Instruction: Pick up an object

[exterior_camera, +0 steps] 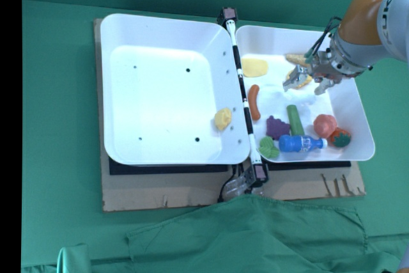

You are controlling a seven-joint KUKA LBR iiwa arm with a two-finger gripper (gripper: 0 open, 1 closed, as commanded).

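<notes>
Because most of the toys lie in the right bin (358,105), I see the gripper (308,81) low over its far side, beside a yellow-orange piece (300,61). I cannot tell how the jaws stand. One yellow lump (223,118) sits apart in the left bin (128,29).

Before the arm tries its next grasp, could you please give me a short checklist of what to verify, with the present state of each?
1. Gripper is over the right bin: ok.
2. A target lies under it, a yellow-orange piece: ok.
3. That piece is between the fingers: cannot tell.
4. Fingers open or shut: cannot tell.
5. Neighbours stand apart from the target, the yellow slice and green stick: ok.
6. Left bin holds one yellow lump: ok.
</notes>
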